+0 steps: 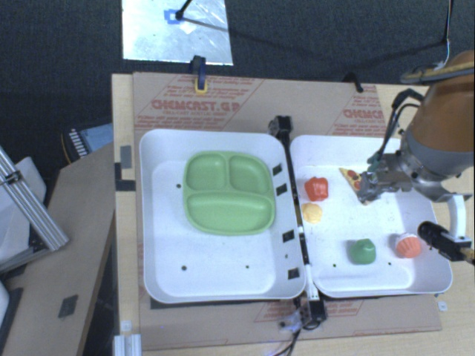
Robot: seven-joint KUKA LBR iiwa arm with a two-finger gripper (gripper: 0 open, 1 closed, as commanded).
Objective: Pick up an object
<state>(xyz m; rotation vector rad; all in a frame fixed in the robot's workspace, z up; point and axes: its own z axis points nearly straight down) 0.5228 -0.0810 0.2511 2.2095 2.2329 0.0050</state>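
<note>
Seen from above at a slant: a counter [326,99] bearing two shallow white bins side by side. In the left bin [159,221], a pale green divided plate [228,193], lying flat. In the right bin [338,277], five small things, well apart from one another: a red pepper-like piece [317,189] near the dividing wall, a small yellow lump [312,213] just below it, a green rounded piece [363,251] toward the near edge, a pink-and-white piece like a cupcake [407,246] to its right, and a pizza slice [349,175], orange and yellow (toy food, by the look of it), toward the far side.

Reaching in from the right, the grey arm with its orange band, the tool [366,189] low over the right bin, just beside the pizza slice, perhaps touching its right end. Impossible to tell whether released or clenched. Nothing visibly held.

Judged from this: pick not yet made. Everything resting on the bin floor. Left to do: closing on one piece, likeliest the pizza slice, and lifting it clear.
</note>
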